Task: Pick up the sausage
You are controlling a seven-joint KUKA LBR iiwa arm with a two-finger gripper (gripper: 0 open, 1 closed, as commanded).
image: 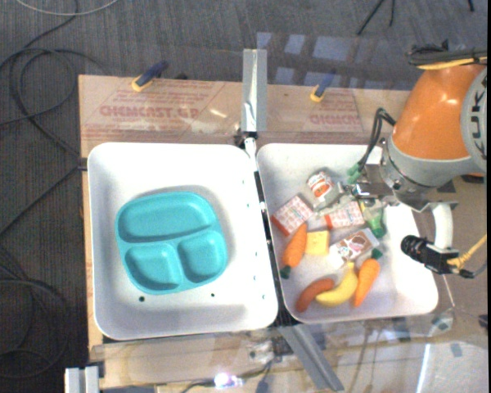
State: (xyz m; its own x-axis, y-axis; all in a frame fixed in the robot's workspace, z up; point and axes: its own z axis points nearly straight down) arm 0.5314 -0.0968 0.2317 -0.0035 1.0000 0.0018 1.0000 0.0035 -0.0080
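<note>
Hovering over small boxes (344,215) in the right bin (409,297), the gripper (367,193) shows no readable opening; sausage (313,293) lies apart.

Dark grey carpet floor (147,23) carries loose black cables (16,97). A brown board (172,109) tops the bench, held by clamps (150,74).

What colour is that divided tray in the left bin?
Turquoise blue: the tray shows clearly in the camera view, lying in the left bin.
</note>
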